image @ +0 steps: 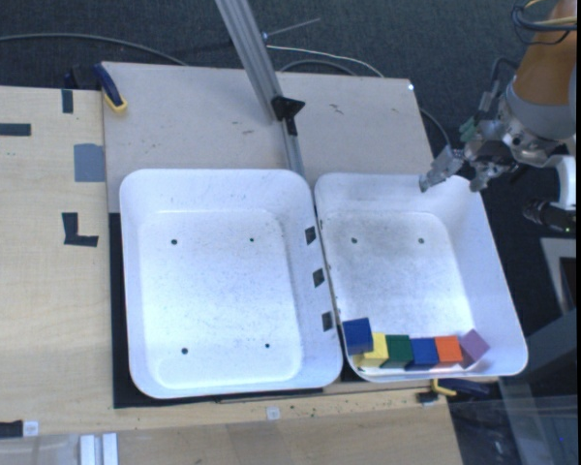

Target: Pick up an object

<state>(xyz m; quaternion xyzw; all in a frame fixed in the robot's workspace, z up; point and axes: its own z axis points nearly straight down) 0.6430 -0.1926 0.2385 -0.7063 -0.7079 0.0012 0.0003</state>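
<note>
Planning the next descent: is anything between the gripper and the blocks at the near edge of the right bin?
Nothing visible. The gripper sits over the right bin's far right corner; the blocks line its near wall. Between them lies bare bin floor.

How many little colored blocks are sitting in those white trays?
6, all along the near edge of the right bin: a blue block atop a yellow one, then green, blue, orange, purple. More may hide beneath.
</note>
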